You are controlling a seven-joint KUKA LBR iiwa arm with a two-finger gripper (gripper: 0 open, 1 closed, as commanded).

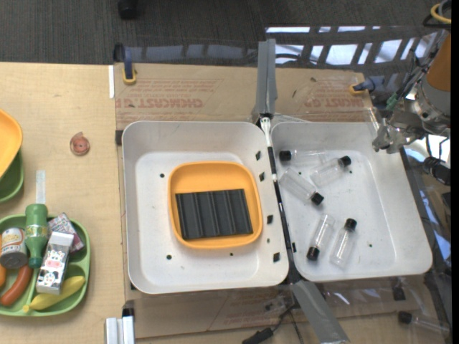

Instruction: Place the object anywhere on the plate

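End effector [385,140], finger state unclear, low over right bin's [412,264] far right rim.

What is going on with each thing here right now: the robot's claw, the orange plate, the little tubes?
gripper: over the right bin's far right corner, nothing visible between its fingers.
orange plate: flat in the left bin, a dark ribbed block lying on it.
clear vials: five, black-capped, lying on their sides, scattered in the right bin.
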